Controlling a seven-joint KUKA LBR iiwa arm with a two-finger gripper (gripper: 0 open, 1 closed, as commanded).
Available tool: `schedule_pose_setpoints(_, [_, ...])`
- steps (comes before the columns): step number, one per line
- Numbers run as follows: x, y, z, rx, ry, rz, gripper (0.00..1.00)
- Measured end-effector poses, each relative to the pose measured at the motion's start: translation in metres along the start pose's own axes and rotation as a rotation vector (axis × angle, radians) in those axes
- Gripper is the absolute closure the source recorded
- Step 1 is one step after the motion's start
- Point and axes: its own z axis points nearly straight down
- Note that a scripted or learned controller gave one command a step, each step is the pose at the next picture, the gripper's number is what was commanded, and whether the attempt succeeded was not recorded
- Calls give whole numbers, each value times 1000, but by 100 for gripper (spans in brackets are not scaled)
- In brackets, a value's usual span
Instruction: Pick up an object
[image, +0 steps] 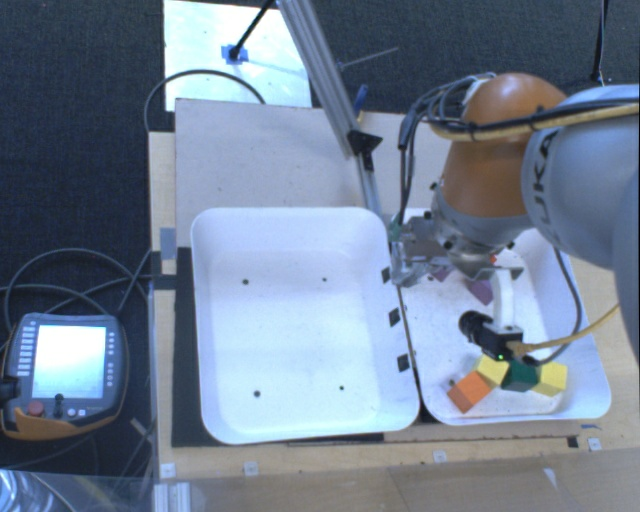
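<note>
My gripper (452, 262) hangs under the orange band of the arm (500, 150), low over the back left part of the right bin (590, 400). The wrist hides most of it. A purple object (483, 291) and a small pink one (440, 273) peek out from beneath it. Along the bin's front lie an orange block (465, 392), a yellow block (492, 370), a dark green block (520, 376) and another yellow block (551, 378), packed close together.
The left bin (215, 330) adjoins the right one along a shared rim. A black fitting with a green light (482, 332) and a cable hang off the arm above the blocks. A slanted metal pole (330, 80) stands behind the bins. A teach pendant (62, 372) lies far left.
</note>
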Motion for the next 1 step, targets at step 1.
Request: schedule_pose_setpoints(1, [54,-9,15,1,0,0,100])
